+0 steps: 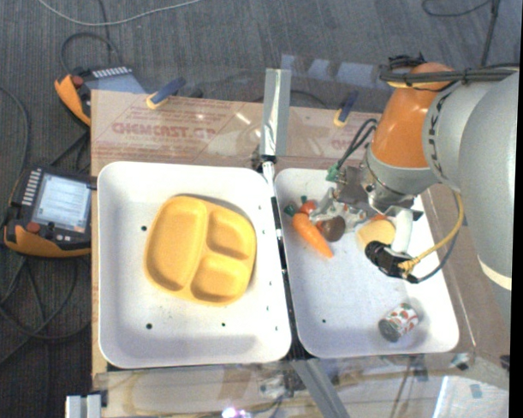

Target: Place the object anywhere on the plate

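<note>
Two white bins sit side by side on the brown surface [161, 127], and the yellow plate [203, 249] with three sections lies in the left one. Right of the plate, in the other bin [360, 323], the gripper [337, 217] hangs low over a small orange carrot [310, 233] with a green top, which slants away from the plate toward the bin's front. The carrot lies just under the gripper on the plate's side, but I cannot tell if the gripper has it.

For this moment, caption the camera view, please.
Gripper hovers by carrot in right bin; yellow plate waits left.
</note>
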Motion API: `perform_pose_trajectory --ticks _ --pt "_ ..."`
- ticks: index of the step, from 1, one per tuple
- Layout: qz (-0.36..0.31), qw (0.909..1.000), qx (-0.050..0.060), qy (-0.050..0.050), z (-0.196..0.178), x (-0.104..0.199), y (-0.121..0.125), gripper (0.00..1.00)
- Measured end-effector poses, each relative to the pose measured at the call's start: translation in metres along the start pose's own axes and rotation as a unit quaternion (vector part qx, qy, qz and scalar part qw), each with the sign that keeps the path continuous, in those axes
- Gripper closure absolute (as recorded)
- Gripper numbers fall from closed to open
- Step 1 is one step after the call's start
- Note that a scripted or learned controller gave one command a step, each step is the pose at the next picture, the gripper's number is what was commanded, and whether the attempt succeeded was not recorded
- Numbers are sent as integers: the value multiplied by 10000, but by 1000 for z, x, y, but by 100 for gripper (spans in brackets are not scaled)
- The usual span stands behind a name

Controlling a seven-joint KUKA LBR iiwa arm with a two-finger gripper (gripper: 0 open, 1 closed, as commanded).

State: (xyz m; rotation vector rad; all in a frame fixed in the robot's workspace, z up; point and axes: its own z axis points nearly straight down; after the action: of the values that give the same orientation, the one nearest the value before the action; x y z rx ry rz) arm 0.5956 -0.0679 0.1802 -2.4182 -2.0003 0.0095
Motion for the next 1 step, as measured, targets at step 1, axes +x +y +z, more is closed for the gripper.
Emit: perform_pose_trajectory --ticks 1 --pt "-595 9982 1 -9 0 63 1 100"
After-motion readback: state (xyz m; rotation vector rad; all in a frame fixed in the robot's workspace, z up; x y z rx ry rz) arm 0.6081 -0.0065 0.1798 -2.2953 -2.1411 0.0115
